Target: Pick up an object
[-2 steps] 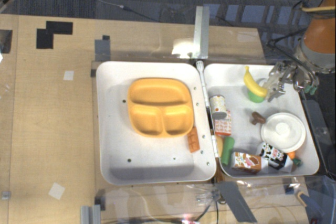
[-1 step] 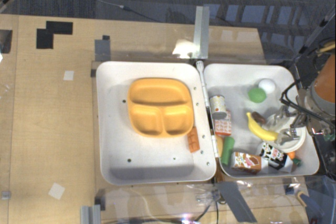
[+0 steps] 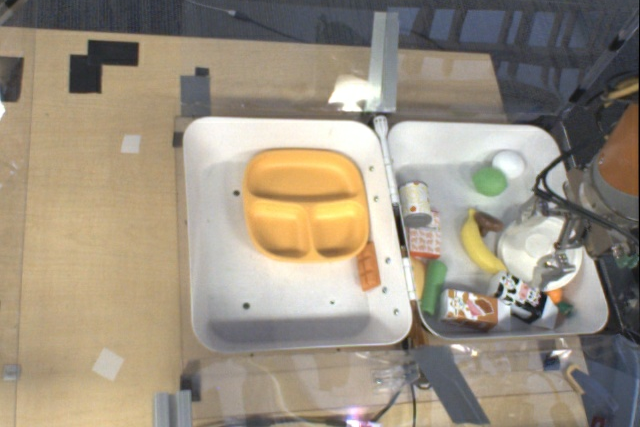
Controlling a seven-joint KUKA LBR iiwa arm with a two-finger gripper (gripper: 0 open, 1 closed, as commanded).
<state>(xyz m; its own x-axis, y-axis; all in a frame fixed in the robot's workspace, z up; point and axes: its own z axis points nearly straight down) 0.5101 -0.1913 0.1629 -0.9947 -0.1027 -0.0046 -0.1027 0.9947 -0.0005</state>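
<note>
Along the bottom edge of the right bin (image 3: pixel 600 315), nearest the camera, lay a small brown carton (image 3: pixel 470 309) and, just right of it, a black-and-white patterned packet (image 3: pixel 519 293). Left of the carton a green cylinder (image 3: pixel 433 285) stood close to the divider between the 2 bins. Above these, a yellow banana (image 3: pixel 479 243) lay at a slant in the middle of the bin, with a red-and-white box (image 3: pixel 424 240) and a small can (image 3: pixel 415 202) to its left. Right of the banana, the gripper (image 3: pixel 545 250) hung low over a white rounded object, reaching in from the right edge of the frame; how far it was open, and whether it gripped anything, I could not tell. Farther up, a green ball (image 3: pixel 489 181) sat touching a white ball (image 3: pixel 509 162) near the bin's upper side. Across in the left bin (image 3: pixel 215 245), a yellow divided tray (image 3: pixel 304 203) filled the upper middle, and a small orange block (image 3: pixel 368 267) lay just beside its lower right corner
</note>
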